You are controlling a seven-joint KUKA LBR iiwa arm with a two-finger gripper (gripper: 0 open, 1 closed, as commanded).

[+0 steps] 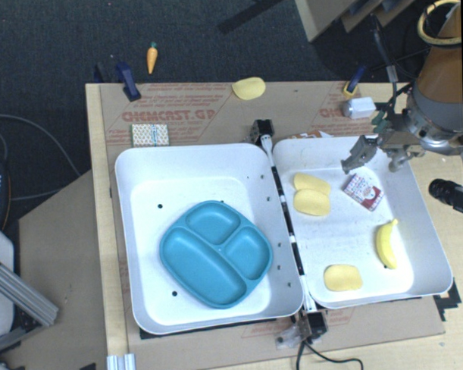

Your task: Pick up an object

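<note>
We see even, bright overhead light. The white bins (140, 176) look nearly washed out, with soft, short shadows under the blue tray (215, 253). The dark floor (44, 43) stays dim. The picture is slightly soft, the arm (440, 90) a little blurred.

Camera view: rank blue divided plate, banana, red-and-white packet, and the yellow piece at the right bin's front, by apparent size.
1. blue divided plate, by far the largest.
2. banana and the yellow piece: too alike in apparent area to rank; the banana is longer, the piece is wider.
3. red-and-white packet, slightly smaller, partly under the gripper.
</note>
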